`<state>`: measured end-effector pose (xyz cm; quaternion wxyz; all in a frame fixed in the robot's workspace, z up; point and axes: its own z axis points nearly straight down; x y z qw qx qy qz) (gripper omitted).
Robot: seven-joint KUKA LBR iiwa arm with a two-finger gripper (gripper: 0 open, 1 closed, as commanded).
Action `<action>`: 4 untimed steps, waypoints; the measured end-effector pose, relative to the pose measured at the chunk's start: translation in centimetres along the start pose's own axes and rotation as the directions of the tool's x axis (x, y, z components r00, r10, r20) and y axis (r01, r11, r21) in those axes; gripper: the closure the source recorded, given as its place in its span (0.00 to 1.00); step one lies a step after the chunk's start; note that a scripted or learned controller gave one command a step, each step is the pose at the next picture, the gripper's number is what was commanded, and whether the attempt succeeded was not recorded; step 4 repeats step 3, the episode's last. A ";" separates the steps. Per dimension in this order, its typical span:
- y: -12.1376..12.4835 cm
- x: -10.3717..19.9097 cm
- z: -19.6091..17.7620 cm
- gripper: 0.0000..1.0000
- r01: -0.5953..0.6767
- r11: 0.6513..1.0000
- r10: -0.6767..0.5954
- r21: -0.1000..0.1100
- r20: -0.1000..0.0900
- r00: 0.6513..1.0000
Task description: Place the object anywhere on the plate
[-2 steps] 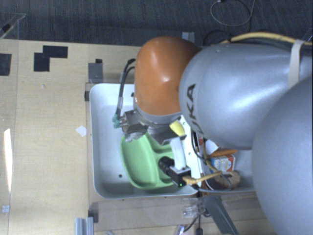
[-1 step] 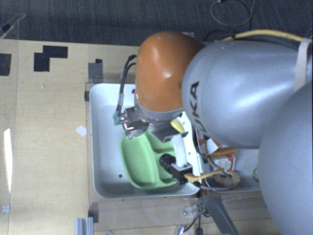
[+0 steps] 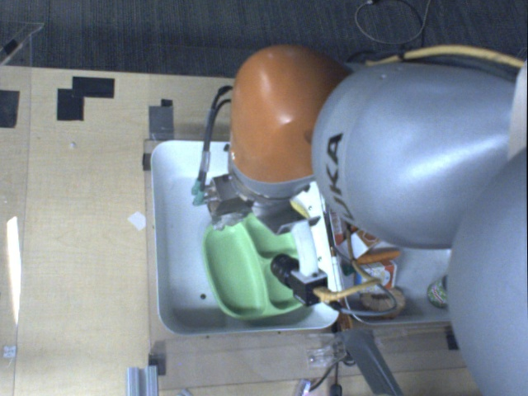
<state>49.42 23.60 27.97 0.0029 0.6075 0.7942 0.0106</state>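
Arm's orange wrist hangs low over the green plate (image 3: 239, 271) in the left bin (image 3: 173, 246); gripper (image 3: 268, 221) state cannot tell, object hidden, so its weight and best hold stay unjudged.

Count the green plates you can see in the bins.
1. A green plate lies in the left white bin, partly under the arm's wrist. The arm covers much of both bins, so more could be hidden.

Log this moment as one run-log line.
arm: over left bin | gripper: hidden behind wrist | plate: green, in left bin, partly covered by arm | object: not identifiable | placement: unconfirmed
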 end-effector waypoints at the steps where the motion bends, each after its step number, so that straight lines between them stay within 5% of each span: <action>1: 0.2 0.0 -1.1 1.00 0.003 1.000 -0.003 -0.004 -0.001 1.000; 2: -0.9 -0.6 3.1 1.00 0.095 0.995 -0.095 0.017 0.006 0.995; 3: -0.9 -0.8 1.1 1.00 -0.085 0.996 0.085 0.016 0.009 0.996; 4: -0.9 -0.8 1.1 1.00 -0.085 0.996 0.085 0.016 0.009 0.996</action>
